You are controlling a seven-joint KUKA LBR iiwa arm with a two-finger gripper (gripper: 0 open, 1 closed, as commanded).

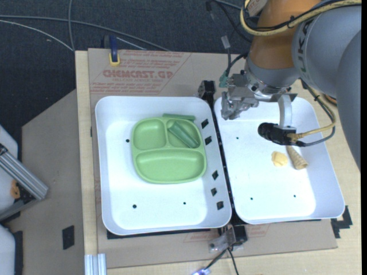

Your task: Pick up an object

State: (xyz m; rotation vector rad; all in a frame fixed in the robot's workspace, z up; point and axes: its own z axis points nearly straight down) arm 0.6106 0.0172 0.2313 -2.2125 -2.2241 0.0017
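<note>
**Nothing lifted yet: pincer poised over the right bin's far corner**

The pincer [231, 109] hung low over the right bin [321, 202], at that bin's far corner next to the divider between the two bins. Nothing could be seen in its grip. Whether it was apart or together could not be told from this slanted view. As far as I could judge, the pick had not begun: choosing a target, descending, closing and lifting all remained.

The nearest loose things lay toward the camera from the pincer and toward the arm's side, in the same bin. They were a small yellow lump [279, 159] and, just beside it and perhaps touching, a tan tapered piece [297, 159]. The tan piece seemed the likeliest target. Its long axis ran diagonally, one end toward the pincer and the other toward the bin's near corner on the arm's side. Which end was narrower was hard to make out. The lump had no clear axis.

Farther off, across the divider in the left bin [114, 205], sat a green divided plate [169, 165]. A green elongated piece [184, 133] lay in the compartment closest to the pincer, also on a diagonal.
</note>
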